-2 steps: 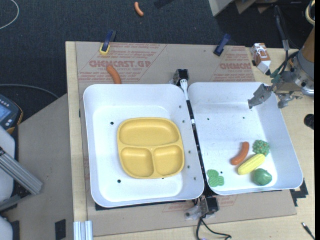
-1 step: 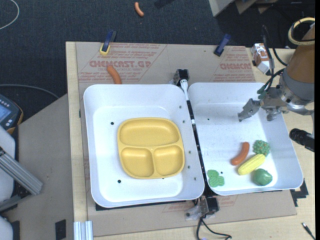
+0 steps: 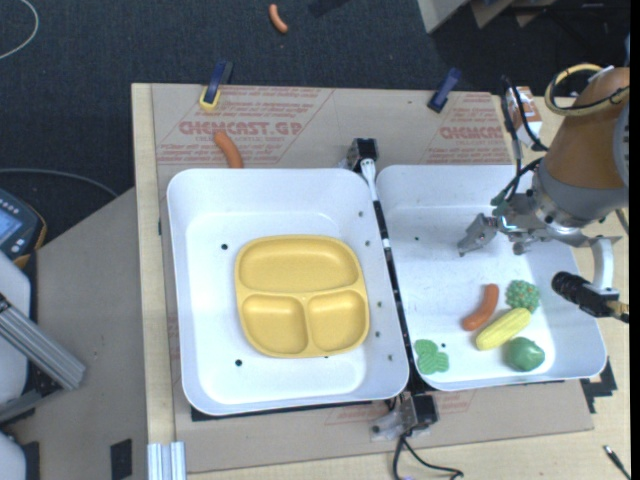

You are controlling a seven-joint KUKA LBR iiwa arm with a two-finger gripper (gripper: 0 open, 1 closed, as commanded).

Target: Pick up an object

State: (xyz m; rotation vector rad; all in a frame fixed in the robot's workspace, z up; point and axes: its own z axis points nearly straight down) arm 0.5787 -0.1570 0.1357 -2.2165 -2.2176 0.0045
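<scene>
The right bin [image 3: 430, 208] holds several toy foods near its front edge: an orange sausage [image 3: 481, 307], a yellow corn cob [image 3: 503, 328], a broccoli floret [image 3: 522, 294], a round green fruit [image 3: 525, 353] and a green leafy piece [image 3: 431, 357]. My gripper [image 3: 498, 242] hovers over the back half of this bin, above and behind the sausage and broccoli. Its two fingers are spread wide apart and nothing sits between them, so it is open.
A yellow three-compartment tray [image 3: 300, 296] lies in the left bin [image 3: 200, 218]. A second orange sausage [image 3: 229, 149] rests on the cardboard behind that bin, and another [image 3: 278, 17] on the dark floor. Clamps [image 3: 213, 85] hold the board's far edge.
</scene>
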